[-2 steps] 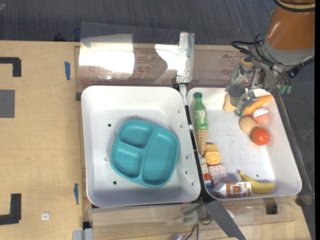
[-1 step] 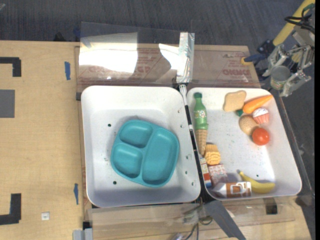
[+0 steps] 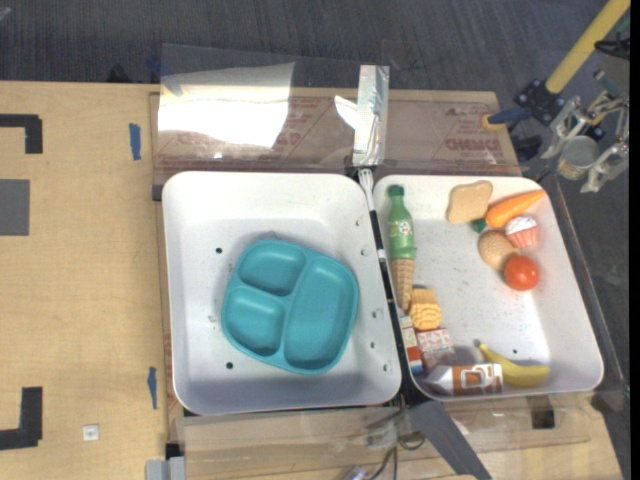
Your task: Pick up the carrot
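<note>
Orange carrot [image 3: 516, 206] is seen lying aslant in the right bin's [image 3: 570, 298] far corner.
Its long axis runs from lower left to upper right, toward the arm's side; the gripper's state cannot be told.

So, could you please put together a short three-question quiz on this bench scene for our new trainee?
1. True or false: the carrot lies in the same bin as the teal divided plate.
2. Which item lies along the right bin's near edge? A) green bottle B) banana C) tomato
3. Fill in: the carrot's lower side rests next to a pink ______.

Key
1. False; the carrot is in the right bin, the plate in the left bin.
2. B.
3. Cupcake.
</note>
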Controlling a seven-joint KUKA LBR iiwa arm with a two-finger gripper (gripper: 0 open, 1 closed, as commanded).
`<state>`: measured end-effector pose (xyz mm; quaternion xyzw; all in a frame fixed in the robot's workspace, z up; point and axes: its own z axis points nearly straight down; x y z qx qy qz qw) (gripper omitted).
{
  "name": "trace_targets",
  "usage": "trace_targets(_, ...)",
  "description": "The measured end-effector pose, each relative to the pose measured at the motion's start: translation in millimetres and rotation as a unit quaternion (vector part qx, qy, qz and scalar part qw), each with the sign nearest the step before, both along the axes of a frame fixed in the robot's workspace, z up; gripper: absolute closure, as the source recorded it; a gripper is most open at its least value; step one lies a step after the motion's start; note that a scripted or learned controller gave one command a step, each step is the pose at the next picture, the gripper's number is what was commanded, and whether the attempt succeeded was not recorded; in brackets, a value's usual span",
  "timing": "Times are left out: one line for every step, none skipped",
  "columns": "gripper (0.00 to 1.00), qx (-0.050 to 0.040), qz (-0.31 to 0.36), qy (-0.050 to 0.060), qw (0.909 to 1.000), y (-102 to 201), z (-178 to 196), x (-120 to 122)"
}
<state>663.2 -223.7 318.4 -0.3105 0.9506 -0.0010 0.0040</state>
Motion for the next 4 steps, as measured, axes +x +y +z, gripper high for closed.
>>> trace_targets(0.00, -0.0002, 0.001, -0.002, 1.0000, 1.2, 2.5, 0.8)
trace_targets(0.00, 0.0020, -0.070, 0.005, 0.9975, 2.5, -95.4, -45.6)
trace_targets(0.00, 0.0012, -0.193, 0.001, 0.9812, 0.9, -223.7, -70.8)
trace_targets(0.00, 0.0010, -0.294, 0.002, 0.9558, 4.0, -230.6, 4.9)
